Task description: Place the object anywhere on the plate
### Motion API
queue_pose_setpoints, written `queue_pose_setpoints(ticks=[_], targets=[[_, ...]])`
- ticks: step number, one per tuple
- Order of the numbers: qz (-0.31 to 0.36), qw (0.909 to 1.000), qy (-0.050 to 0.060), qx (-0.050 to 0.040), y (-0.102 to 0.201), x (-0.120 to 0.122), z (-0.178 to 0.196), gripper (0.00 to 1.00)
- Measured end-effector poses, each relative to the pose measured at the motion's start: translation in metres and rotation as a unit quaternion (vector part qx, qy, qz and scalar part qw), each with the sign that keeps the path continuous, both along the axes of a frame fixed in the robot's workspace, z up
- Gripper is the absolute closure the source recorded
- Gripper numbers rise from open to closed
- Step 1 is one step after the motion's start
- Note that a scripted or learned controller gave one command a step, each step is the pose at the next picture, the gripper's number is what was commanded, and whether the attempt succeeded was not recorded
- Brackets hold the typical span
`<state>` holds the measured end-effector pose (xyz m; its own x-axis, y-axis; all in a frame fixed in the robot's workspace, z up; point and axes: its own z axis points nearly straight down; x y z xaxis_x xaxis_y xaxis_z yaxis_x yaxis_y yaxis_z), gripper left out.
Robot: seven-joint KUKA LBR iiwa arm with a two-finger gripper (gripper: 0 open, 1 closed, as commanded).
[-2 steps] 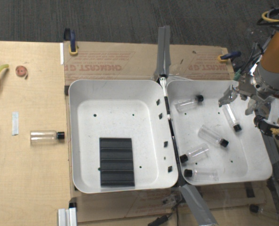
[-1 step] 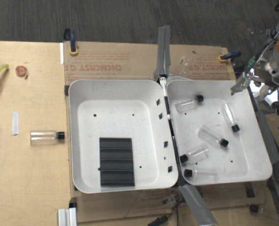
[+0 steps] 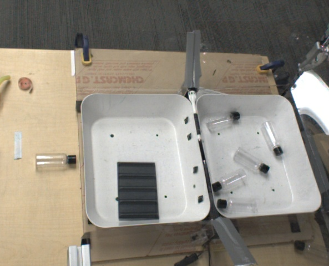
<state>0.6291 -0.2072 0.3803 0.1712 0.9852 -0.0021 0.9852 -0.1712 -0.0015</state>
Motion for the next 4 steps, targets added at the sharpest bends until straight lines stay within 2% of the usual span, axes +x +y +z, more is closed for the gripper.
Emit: queue_pose_setpoints(ticks=[1, 2, 3, 4], targets=[[-0.018, 0.9998, 0.000, 0.0000, -0.002, -0.086, 0.061, 0.00], [-0.131, 0.9914, 0.001, -0.0004, 0.059, -0.015, 0.059, 0.00], [-0.061, 0.9982, 0.001, 0.0002, -0.008, -0.070, 0.060, 0.00], [-0.261, 0.9654, 0.001, -0.0008, 0.037, -0.025, 0.059, 0.00]])
